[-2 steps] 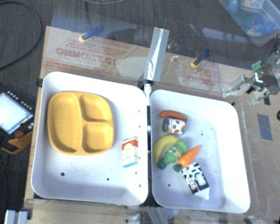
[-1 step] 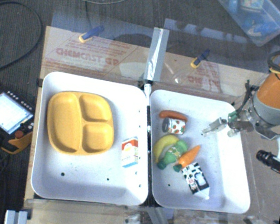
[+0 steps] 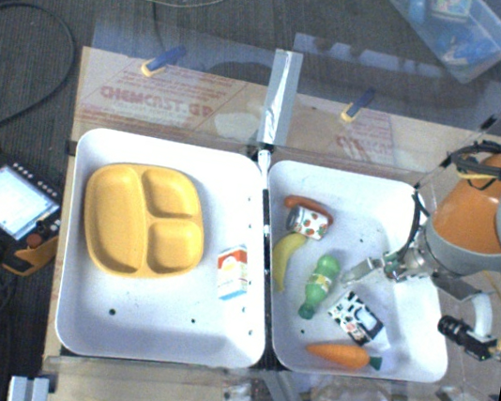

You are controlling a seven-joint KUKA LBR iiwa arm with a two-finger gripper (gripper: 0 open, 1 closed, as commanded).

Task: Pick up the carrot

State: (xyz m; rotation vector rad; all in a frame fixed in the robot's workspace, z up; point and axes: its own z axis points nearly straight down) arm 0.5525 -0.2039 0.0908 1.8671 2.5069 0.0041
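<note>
The orange carrot (image 3: 339, 354) with its green tip lies along the front wall of the right bin (image 3: 423, 362), pointing left. My gripper (image 3: 365, 269) hangs over the middle right of that bin, well behind the carrot and just above a black-and-white carton (image 3: 355, 318). Nothing shows held in it. The grey arm with its orange band (image 3: 476, 216) comes in from the right edge.
Also in the right bin are a green bottle (image 3: 317, 285), a banana (image 3: 286, 256), a small can (image 3: 309, 222) and a red sausage (image 3: 307, 204). In the left bin (image 3: 86, 329), a yellow divided plate (image 3: 144, 220) sits beside a small carton (image 3: 234, 272).
</note>
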